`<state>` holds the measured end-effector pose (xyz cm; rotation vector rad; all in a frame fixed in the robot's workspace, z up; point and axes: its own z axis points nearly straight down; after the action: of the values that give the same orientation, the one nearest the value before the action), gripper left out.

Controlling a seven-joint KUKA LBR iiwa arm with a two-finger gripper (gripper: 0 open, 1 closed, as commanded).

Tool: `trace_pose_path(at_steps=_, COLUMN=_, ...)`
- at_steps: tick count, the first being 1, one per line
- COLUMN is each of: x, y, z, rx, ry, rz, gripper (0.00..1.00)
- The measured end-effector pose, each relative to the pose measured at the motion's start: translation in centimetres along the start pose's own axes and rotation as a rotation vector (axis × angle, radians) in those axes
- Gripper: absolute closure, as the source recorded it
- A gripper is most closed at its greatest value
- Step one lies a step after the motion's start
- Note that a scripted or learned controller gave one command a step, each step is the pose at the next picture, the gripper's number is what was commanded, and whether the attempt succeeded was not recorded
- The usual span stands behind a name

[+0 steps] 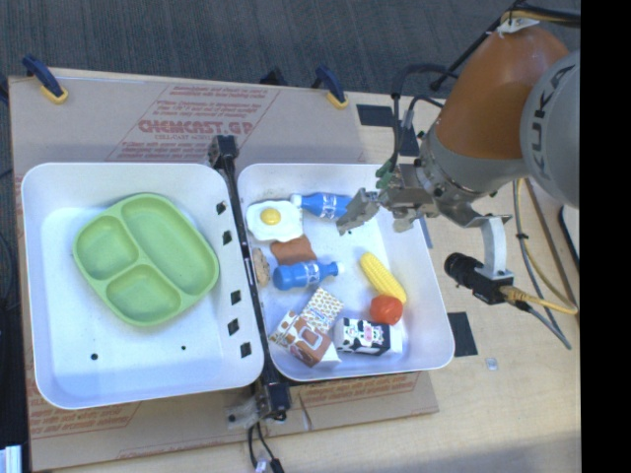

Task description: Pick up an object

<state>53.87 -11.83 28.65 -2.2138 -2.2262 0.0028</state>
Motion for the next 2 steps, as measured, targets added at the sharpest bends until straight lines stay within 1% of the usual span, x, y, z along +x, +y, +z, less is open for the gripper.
trace_pose_path(at_steps=1, x=-1.6, y=-1.8, z=13.2, rx=0.002, ry=0.000, rz=-0.001, gripper=0.00)
trace_pose_path(at_steps=2, x=0.9, y=2.9, z=19.0, rx=0.000, ry=-0.001, rz=-0.002, gripper=0.00)
